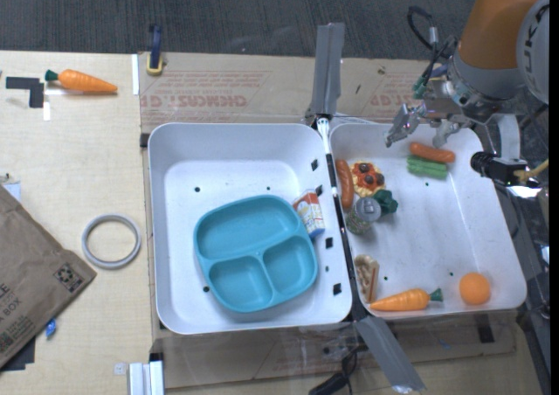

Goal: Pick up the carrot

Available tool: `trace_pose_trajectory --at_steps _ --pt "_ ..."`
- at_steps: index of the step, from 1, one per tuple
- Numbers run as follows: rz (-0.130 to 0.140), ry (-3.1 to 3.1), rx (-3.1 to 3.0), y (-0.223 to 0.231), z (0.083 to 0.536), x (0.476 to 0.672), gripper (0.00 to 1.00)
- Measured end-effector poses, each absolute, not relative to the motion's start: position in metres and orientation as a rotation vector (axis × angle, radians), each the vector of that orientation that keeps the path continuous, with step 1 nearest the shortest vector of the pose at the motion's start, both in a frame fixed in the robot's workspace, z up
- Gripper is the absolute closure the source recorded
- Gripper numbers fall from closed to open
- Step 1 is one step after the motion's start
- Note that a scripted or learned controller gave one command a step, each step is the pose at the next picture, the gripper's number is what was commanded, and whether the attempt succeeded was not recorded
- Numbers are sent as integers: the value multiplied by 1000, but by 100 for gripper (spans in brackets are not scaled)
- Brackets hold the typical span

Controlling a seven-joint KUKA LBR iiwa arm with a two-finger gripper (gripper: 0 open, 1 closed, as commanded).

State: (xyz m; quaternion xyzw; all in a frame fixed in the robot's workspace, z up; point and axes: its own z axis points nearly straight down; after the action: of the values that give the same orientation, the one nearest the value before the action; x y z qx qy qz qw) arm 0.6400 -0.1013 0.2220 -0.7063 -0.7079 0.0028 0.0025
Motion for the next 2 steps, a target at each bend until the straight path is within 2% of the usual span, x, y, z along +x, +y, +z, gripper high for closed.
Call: trace_pose_trajectory --at_steps 1,2 --pt "8 -2143 -2290 -108 156 571 0" --pt "4 -2254 -2181 -122 88 477 0"
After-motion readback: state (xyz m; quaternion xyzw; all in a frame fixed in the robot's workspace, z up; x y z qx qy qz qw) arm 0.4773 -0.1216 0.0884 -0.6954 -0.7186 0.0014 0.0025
